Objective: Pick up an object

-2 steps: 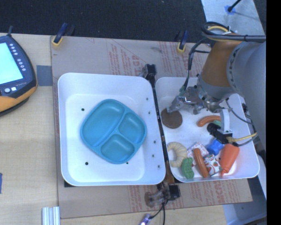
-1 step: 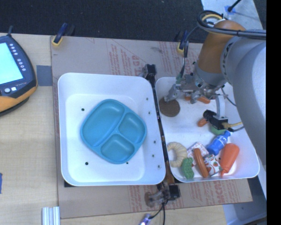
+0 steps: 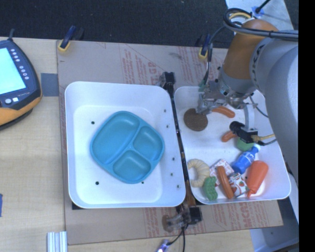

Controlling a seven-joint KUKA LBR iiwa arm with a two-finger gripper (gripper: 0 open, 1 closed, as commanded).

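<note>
Grey arm (image 3: 275,72) fills the upper right of the frame, nearest my camera, its gripper (image 3: 206,108) low over the right bin's (image 3: 283,190) upper left corner. I can't tell how far its fingers are open, nor whether they hold anything. Just below sits a brown disc (image 3: 196,120), flat and matte; I judge it the likely target, and so thin that fingers could skid off it or jam on the bin floor. Left bin (image 3: 73,140) is glossy white plastic holding a smooth blue tray (image 3: 127,146) with three wells. Lower right, toy food crowds together: a carrot (image 3: 256,176), a bottle (image 3: 244,160), a pale ring (image 3: 199,171).
</note>
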